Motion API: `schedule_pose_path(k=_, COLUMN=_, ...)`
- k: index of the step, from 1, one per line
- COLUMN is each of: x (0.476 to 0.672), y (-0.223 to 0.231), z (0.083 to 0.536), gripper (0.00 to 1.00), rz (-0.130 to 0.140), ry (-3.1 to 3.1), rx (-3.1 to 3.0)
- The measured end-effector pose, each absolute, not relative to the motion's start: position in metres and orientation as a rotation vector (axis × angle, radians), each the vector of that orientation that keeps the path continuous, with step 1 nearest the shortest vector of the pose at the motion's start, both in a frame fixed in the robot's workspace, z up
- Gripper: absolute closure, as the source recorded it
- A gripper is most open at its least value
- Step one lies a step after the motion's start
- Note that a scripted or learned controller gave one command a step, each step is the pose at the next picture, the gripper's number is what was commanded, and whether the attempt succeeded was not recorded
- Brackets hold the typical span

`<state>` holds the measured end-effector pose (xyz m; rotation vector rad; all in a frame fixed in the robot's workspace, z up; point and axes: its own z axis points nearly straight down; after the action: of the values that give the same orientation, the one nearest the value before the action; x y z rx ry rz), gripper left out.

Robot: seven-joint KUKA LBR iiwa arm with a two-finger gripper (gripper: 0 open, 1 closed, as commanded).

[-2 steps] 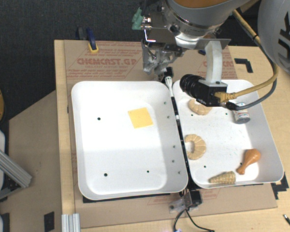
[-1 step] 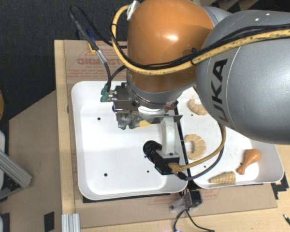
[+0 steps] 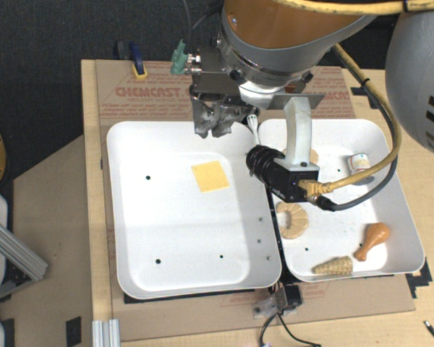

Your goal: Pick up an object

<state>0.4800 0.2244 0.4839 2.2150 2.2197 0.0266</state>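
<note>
Where the grey arm with its broad orange band (image 3: pixel 289 20) reaches in over the bench, it covers much of the upper part of the view, and a tan hose (image 3: pixel 362 176) loops from it down to a black cylindrical fitting (image 3: pixel 275 173) hanging above the seam between the two bins. Beneath everything lies a brown cardboard sheet (image 3: pixel 94 157) printed in red; along its far edge the word "CHEMCAST" (image 3: pixel 141 91) can be read, with finer red lines under it too small to make out.

The left white plastic bin (image 3: pixel 130 215) holds a single flat yellow square slice (image 3: pixel 210 176), lying in its far half, towards the right. The right white plastic bin (image 3: pixel 398 215) holds four smaller pieces:
- a round, ridged tan disc (image 3: pixel 293 221) near the inner wall
- an orange-brown drumstick-shaped toy (image 3: pixel 372 241) towards the near right
- a ridged tan cone (image 3: pixel 333 267) lying flat by the near rim
- a small white cylinder with a yellowish end (image 3: pixel 359 162) near the far right

The dark metal two-finger gripper (image 3: pixel 213 121) hangs above the far rim of the left bin, beyond the yellow slice and apart from it. Whether it is spread or clenched cannot be told from this angle.

A small blue and yellow clamp (image 3: pixel 137 60) sits on the cardboard's far left edge.
</note>
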Motion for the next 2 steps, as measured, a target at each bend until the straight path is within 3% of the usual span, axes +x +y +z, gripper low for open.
schedule_pose_path(k=1, x=0.485, y=0.224, z=0.319, gripper=1.00, rz=-0.028, ry=2.224, rx=2.228)
schedule_pose_path(k=2, x=0.487, y=0.225, z=0.444, gripper=1.00, rz=0.023, ry=2.220, rx=2.216)
